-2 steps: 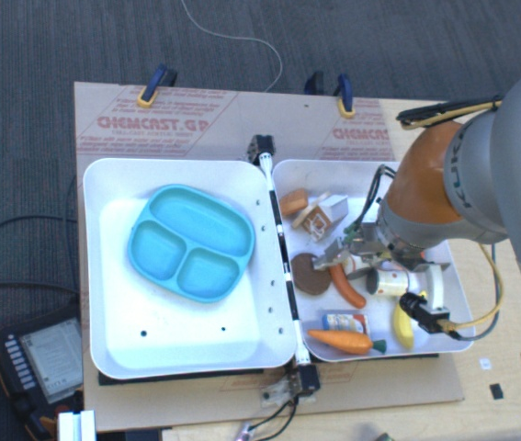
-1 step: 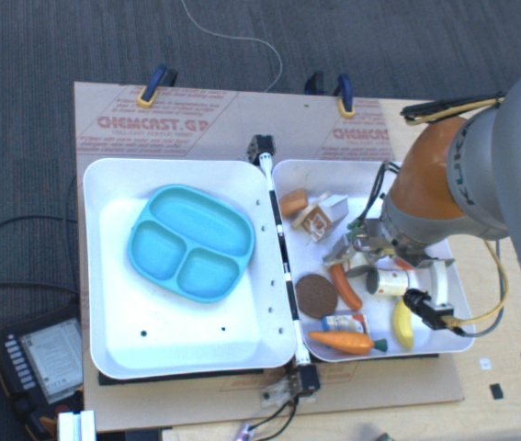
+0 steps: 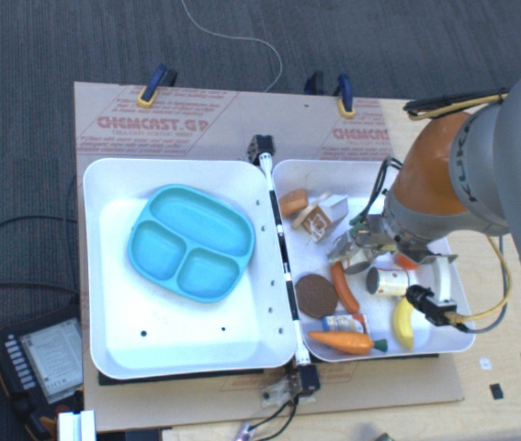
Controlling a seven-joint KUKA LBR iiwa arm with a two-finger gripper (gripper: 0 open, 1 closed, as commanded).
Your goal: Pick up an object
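My gripper (image 3: 354,250) is low in the right bin (image 3: 444,338), near its middle. It hangs just above the top end of a slim orange carrot (image 3: 345,288). Close by are a white cylinder with a red cap (image 3: 389,283), a brown disc (image 3: 315,295) and a small brown-and-white box (image 3: 313,220). An orange block (image 3: 292,202) and a white piece (image 3: 335,208) lie at the bin's far left. Along the near wall lie a second carrot (image 3: 338,341), a small tube (image 3: 343,322) and a yellow banana (image 3: 404,324). Nothing is visibly held.
The left bin (image 3: 104,246) holds a blue three-compartment plate (image 3: 191,242). A raised divider (image 3: 278,246) separates the two bins. The arm (image 3: 444,177) covers the right bin's far right part. Clamps (image 3: 344,95) sit at the board's back edge.
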